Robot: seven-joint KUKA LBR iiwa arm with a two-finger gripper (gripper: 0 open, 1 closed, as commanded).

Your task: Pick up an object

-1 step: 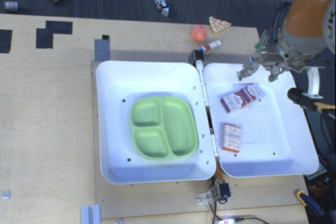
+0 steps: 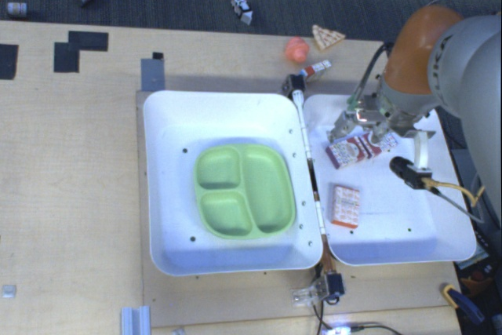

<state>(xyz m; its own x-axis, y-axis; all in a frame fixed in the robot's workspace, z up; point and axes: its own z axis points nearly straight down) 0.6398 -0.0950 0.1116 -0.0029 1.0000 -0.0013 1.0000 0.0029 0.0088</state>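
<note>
A red-and-white packet [image 2: 357, 150] lies in the right bin [image 2: 408, 235], near its far left part, and the gripper [image 2: 364, 129] sits right over its upper edge, perhaps touching it; I cannot tell its grip state. A smaller orange packet [image 2: 346, 205] lies nearer the camera. A green divided tray [image 2: 244, 190] rests in the left bin [image 2: 169, 169].

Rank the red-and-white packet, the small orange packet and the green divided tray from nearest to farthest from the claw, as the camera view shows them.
1. Red-and-white packet: right bin, just under the claw.
2. Small orange packet: same bin, lower down, toward the front edge.
3. Green divided tray: in the left bin, across the divide between the bins.
</note>
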